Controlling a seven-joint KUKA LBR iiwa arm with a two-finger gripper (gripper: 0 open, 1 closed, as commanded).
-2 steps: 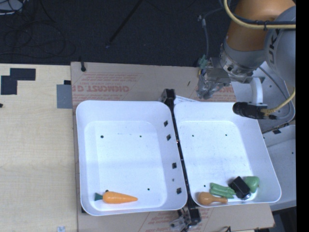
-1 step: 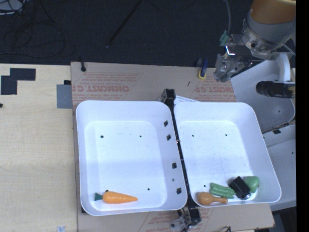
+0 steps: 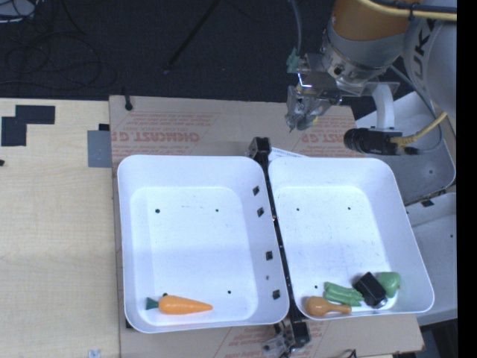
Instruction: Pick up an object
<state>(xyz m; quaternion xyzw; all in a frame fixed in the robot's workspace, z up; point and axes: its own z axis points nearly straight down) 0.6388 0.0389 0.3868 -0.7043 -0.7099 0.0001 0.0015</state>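
The claw (image 3: 300,118) is seen raised above the right bin's (image 3: 406,222) far edge; whether it is open cannot be told.

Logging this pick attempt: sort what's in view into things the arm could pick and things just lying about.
For the pick: carrot in the left bin; orange pear-shaped toy, green pods, black block, green piece in the right bin; gripper.

Lying about: cardboard sheet, floor cables.
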